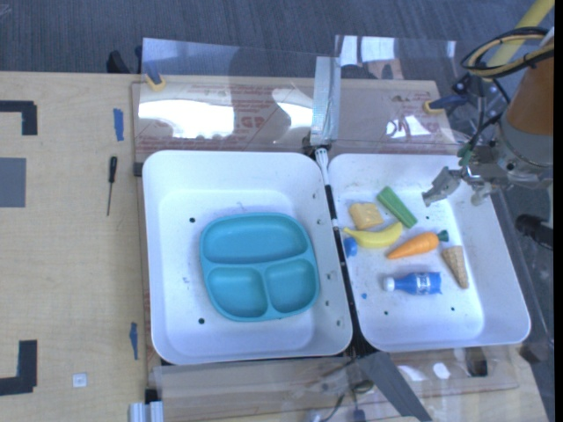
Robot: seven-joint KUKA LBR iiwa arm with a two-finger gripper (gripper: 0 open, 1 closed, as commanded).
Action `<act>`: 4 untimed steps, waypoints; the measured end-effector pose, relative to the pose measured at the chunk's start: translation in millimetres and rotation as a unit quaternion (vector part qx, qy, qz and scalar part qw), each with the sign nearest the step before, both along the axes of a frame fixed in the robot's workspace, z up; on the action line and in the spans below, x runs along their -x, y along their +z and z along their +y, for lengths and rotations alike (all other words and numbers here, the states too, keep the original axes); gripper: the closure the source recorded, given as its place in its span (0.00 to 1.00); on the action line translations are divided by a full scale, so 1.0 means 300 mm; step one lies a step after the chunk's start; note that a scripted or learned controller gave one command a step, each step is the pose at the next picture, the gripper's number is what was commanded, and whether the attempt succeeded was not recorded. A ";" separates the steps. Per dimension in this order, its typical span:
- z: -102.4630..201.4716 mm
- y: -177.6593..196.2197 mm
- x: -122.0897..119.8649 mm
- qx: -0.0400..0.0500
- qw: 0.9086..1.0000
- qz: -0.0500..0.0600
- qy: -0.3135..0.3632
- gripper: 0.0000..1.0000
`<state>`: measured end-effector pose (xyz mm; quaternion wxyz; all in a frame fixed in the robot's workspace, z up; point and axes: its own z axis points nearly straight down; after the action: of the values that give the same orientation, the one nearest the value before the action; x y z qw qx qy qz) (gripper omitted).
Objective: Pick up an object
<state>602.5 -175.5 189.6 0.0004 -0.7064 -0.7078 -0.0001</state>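
Two-finger gripper (456, 185) hangs spread wide with nothing between its fingers over the right white bin (501, 323), the orange plastic carrot (413, 245) lying just below-left, long axis running nearly crosswise.

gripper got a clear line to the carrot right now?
Probably yes. The gripper sits over the right bin's upper right, and the carrot lies below it in view with its top uncovered. The banana and cone crowd its sides.

A robotics lab: 2 white bins (167, 183) on a taped bench (62, 236).
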 end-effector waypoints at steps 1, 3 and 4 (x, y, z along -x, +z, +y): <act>0.105 -0.241 -0.106 -0.001 0.997 0.003 0.075 0.00; 0.091 -0.300 -0.162 0.002 0.990 -0.005 0.141 1.00; 0.428 -0.001 -0.065 -0.001 0.998 -0.005 0.059 1.00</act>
<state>621.9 -47.1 189.3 -0.0029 -0.6637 -0.7480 -0.0042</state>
